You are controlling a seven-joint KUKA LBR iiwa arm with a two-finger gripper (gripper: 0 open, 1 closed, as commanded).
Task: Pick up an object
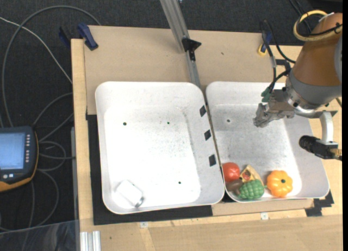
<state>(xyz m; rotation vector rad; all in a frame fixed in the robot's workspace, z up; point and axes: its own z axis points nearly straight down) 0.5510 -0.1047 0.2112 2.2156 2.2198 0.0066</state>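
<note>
Both bins, the left bin (149, 141) and the right bin (255, 146), are white with fine dark speckles. At the lower right of the frame lie a red tomato (231, 171), a green bumpy piece (251, 190) and an orange pumpkin-like piece (279, 183). The bench (141, 54) is tan. At the left bin's lower corner sits a clear-white object (129, 194). The end effector (266, 115) is grey under an orange band.

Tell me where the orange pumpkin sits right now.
The orange pumpkin lies in the right bin, at its near edge, just right of the green toy.
</note>
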